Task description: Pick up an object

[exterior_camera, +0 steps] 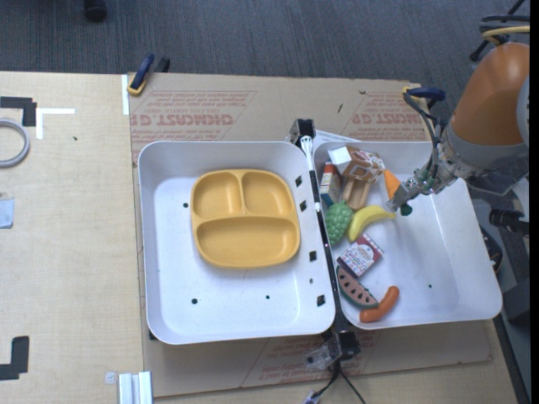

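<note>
A: Where's our gripper [404, 199]?

B: Right bin [446, 284], upper middle of the frame, just beside the banana [370, 220]. Can't tell if it's open or shut, or holding anything.

A: Pick the banana?

B: Yep. Prob. light, hard, a bit slippery. We grab across its middle, not the thin tip.

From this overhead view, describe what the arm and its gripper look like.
The arm enters from the right as a bulky rounded body, orange on top and grey beneath. Thin cables, with a blue and yellow piece at the top, run down alongside the slim wrist. The gripper is small, dark and metallic, with a green tip. Its details are too small to make out.
</note>
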`<act>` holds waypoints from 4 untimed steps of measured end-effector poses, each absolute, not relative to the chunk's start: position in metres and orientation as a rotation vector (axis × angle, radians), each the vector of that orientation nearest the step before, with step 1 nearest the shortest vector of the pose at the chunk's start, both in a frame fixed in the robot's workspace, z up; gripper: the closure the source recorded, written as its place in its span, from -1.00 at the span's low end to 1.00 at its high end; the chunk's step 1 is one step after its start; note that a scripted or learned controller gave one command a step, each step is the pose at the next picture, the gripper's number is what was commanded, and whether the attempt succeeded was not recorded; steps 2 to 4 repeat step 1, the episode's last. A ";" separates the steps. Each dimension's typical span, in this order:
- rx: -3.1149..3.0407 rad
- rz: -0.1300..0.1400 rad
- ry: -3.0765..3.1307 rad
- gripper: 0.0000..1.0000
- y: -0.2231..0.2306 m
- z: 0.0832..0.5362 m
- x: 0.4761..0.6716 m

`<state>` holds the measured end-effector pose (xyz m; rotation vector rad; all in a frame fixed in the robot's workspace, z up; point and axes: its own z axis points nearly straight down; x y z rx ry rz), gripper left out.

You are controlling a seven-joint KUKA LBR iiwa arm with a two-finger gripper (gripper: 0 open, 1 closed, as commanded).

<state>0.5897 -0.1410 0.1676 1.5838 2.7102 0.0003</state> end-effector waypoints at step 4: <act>1.003 0.000 2.973 1.00 -0.076 0.193 0.606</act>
